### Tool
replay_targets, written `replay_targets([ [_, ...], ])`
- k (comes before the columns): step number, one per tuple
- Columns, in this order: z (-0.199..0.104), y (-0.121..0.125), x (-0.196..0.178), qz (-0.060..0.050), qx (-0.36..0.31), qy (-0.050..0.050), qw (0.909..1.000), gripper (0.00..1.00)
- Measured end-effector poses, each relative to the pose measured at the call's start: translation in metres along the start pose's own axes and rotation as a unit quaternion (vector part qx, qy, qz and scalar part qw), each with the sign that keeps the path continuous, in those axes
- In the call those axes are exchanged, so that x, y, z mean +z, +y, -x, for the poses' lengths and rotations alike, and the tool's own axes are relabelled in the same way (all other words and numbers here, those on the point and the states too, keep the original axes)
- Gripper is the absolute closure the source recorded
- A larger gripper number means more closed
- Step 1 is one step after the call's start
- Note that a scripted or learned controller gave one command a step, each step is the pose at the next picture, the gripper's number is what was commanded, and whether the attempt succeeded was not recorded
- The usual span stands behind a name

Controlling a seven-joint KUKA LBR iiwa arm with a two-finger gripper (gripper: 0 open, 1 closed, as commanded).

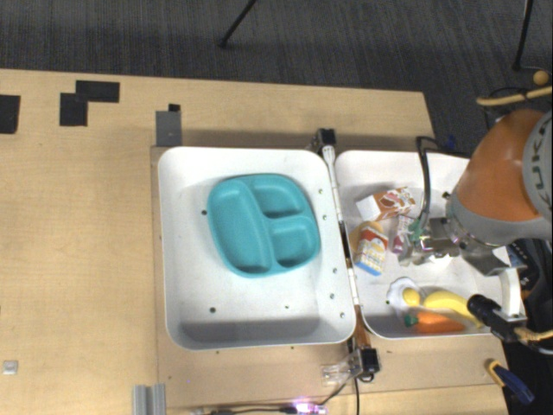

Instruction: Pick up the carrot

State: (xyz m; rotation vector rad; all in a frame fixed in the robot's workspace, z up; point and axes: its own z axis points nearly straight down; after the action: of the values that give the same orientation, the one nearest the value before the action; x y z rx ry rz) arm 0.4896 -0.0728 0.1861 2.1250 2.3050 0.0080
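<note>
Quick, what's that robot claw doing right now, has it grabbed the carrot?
Gripper: cannot be told from this view; it sits among the packets in the right bin. The carrot lies apart from it, at the bin's near edge beside the banana.

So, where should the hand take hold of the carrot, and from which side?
Probably at the middle of the carrot, coming down from above. It lies flat along the near wall of the right bin, with the banana right behind it, so fingers closing across its narrow width seem best, though room there looks tight.
</note>
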Motion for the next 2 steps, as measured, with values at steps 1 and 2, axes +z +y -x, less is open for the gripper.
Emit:
replay_targets([
  [1, 0.000, 0.000, 0.001, -0.001, 0.000, 0.000, 1.0000, 0.00],
  [2, 0.028, -0.003, 0.096, -0.001, -0.228, 0.000, 0.9736, 0.00],
])
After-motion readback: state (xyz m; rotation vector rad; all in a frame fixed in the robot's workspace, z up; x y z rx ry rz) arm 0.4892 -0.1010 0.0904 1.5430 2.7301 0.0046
